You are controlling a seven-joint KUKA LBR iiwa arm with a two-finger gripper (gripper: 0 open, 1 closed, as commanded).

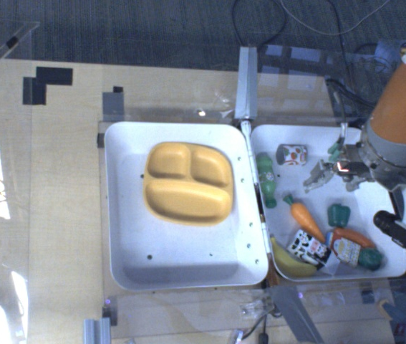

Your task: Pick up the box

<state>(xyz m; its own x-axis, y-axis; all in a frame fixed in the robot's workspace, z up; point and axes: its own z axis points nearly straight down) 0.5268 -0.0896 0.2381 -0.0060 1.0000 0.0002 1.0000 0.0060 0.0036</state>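
Probably a robotics lab: bench [59,192], bins [117,213], cables [260,6].

Fixed overhead, looking down at a slant on the wooden surface [45,213] and both white bins, left bin [117,213] and right bin [396,267]. Moderately near. Dark floor along the top; arm [403,113] entering from the right.

A pale wooden tabletop [45,213] carries two shallow white bins side by side: the left bin [127,264] and the right bin [396,264], touching along a metal divider rail [246,84]. Black marks [45,83] sit near its far-left corner.
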